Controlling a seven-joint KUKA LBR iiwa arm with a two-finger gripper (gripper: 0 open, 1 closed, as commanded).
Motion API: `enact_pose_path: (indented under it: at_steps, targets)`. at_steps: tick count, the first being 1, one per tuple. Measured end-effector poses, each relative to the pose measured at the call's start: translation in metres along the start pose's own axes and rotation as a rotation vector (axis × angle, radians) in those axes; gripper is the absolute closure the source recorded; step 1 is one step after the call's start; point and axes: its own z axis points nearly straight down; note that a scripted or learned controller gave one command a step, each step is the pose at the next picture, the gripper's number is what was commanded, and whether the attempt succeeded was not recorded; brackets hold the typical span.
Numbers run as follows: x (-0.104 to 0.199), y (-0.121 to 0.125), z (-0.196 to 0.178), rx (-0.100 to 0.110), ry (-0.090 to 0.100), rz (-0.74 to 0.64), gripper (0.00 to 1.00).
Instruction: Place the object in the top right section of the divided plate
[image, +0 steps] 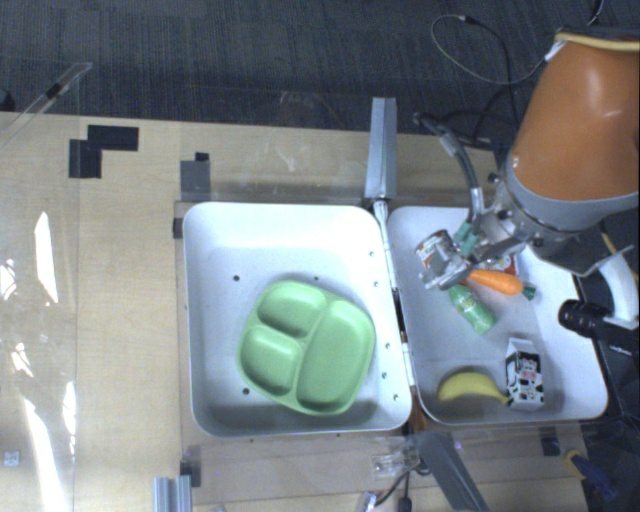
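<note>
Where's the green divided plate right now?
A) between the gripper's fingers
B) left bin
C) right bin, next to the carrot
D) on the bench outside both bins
B: the green divided plate lies on the floor of the left bin, while the carrot, the banana and the small carton sit in the right bin by the gripper.

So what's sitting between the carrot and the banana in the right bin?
In the camera view, a green bottle lies between the carrot and banana, near the carrot.
</note>
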Motion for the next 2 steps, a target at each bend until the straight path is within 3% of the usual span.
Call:
enact_pose_path:
  at_steps: [1,2]
  targets:
    - [-0.058,-0.030,-0.057,-0.004,-0.003,0.181,1.00]
    - [0.001,-0.006,0.073,0.004,0.001,0.298,1.00]
